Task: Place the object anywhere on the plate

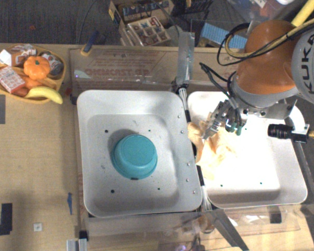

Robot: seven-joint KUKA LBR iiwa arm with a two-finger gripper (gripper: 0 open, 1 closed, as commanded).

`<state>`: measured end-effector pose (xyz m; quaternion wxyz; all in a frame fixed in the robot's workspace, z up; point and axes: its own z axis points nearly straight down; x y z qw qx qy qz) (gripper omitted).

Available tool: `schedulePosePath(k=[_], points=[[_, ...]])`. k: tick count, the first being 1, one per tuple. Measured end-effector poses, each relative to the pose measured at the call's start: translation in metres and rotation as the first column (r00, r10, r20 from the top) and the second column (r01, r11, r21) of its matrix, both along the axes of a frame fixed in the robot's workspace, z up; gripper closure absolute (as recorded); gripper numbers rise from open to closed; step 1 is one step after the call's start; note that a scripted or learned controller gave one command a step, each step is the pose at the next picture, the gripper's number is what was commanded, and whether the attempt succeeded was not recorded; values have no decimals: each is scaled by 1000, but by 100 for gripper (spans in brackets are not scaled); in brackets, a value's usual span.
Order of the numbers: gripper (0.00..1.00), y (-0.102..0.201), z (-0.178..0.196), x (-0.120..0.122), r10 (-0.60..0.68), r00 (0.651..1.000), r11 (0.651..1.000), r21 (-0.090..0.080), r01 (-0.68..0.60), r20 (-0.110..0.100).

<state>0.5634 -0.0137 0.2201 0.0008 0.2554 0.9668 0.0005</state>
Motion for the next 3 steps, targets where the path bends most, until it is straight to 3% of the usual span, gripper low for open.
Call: schedulePosePath(k=[1, 2, 3], points=[[100, 47, -7, 11, 386, 922, 922, -2, -386, 5], [100, 96, 1, 26, 490, 872, 872, -2, -490, 6], [0, 96, 2, 26, 490, 872, 872, -2, -490, 6]])
